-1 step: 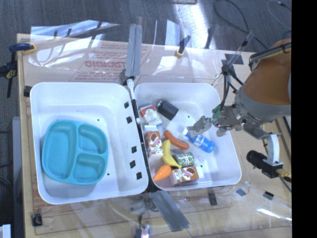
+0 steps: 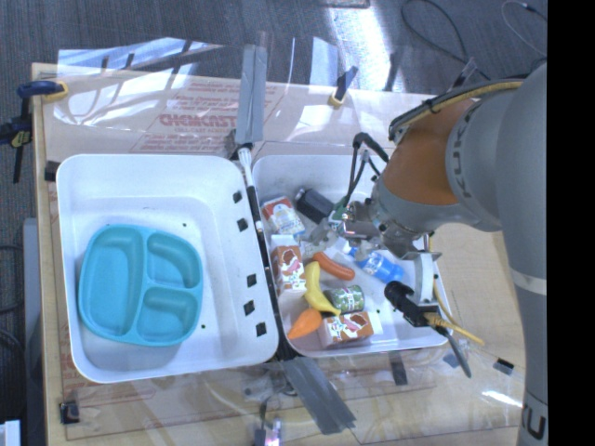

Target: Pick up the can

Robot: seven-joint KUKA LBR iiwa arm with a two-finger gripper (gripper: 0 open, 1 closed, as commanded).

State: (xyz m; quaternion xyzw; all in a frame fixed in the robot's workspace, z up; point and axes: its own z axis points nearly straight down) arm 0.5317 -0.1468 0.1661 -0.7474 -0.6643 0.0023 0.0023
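Observation:
The can (image 2: 346, 298) is small, with a green label, and lies on its side in the right bin (image 2: 307, 170), toward the front. A yellow banana (image 2: 316, 288) touches its left side and a red and white box (image 2: 347, 327) lies just in front of it. My gripper (image 2: 342, 223) hangs over the middle of the right bin, behind the can and apart from it, with an orange sausage (image 2: 336, 267) and a clear bottle (image 2: 380, 268) between them. The bulky grey and orange wrist (image 2: 423, 179) covers the bin's right side.
In the right bin there are also a black object (image 2: 313, 203), a red and white packet (image 2: 282, 217), a carton (image 2: 290, 269) and an orange carrot (image 2: 304, 322). The left bin (image 2: 139, 179) holds a blue divided tray (image 2: 140, 284).

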